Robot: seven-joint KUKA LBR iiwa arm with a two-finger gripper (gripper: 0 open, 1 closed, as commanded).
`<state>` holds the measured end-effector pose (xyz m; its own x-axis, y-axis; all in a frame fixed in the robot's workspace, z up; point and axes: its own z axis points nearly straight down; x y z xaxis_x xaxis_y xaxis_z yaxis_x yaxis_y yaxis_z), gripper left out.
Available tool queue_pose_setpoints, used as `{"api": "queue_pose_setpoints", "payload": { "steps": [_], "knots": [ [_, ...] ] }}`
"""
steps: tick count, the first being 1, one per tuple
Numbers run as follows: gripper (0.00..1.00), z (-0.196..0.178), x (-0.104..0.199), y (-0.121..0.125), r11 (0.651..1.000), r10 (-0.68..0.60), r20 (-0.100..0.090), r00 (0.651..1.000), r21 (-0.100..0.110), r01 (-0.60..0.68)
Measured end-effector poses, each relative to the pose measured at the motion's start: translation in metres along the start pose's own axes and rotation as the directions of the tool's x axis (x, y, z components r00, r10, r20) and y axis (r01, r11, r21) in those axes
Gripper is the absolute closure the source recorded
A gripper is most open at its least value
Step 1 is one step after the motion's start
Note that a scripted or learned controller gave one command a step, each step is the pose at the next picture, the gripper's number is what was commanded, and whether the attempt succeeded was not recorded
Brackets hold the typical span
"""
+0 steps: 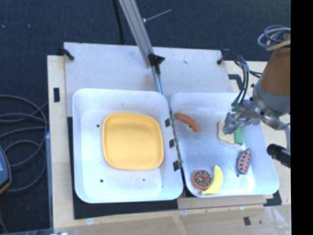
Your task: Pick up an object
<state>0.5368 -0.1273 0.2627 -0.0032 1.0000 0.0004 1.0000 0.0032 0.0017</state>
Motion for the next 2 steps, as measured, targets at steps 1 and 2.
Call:
{"api": "queue_pose_setpoints", "payload": {
  "steps": [1,2],
  "knots": [
    [1.0,-0.005,0.05,0.004,1.0,-0.001,0.0,1.0,0.0,0.001],
    [1.0,-0.009,0.098,0.001,1.0,-0.001,0.0,1.0,0.0,0.001]
  ]
}}
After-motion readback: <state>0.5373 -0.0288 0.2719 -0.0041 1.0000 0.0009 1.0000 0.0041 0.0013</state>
